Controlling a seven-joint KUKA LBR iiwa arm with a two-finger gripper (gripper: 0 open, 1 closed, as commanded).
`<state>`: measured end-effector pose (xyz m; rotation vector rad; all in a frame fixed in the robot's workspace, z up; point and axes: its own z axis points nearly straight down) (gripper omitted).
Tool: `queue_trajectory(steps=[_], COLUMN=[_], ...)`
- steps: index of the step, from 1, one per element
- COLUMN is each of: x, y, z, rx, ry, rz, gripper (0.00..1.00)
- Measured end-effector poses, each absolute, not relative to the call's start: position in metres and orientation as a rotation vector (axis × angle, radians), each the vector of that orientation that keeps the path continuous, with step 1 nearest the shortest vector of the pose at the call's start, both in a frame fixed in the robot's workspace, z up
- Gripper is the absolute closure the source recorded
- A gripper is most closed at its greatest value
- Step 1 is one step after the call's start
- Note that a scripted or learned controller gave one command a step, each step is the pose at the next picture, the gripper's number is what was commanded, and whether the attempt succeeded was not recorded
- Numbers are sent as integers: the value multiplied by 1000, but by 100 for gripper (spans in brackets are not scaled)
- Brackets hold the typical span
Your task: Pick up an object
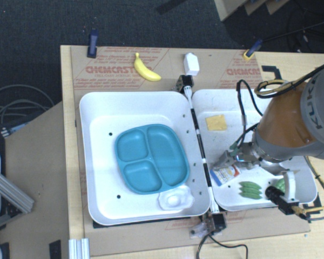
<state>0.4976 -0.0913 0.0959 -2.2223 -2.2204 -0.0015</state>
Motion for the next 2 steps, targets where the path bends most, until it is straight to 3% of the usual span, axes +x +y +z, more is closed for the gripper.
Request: queue_trajectory(steps=[1,2], x=[583,494], y=[-108,-94], z=[85,84], rx=[-2222,-2221], ry=[-2222,-2219], rz=[-1,2], gripper=[0,0])
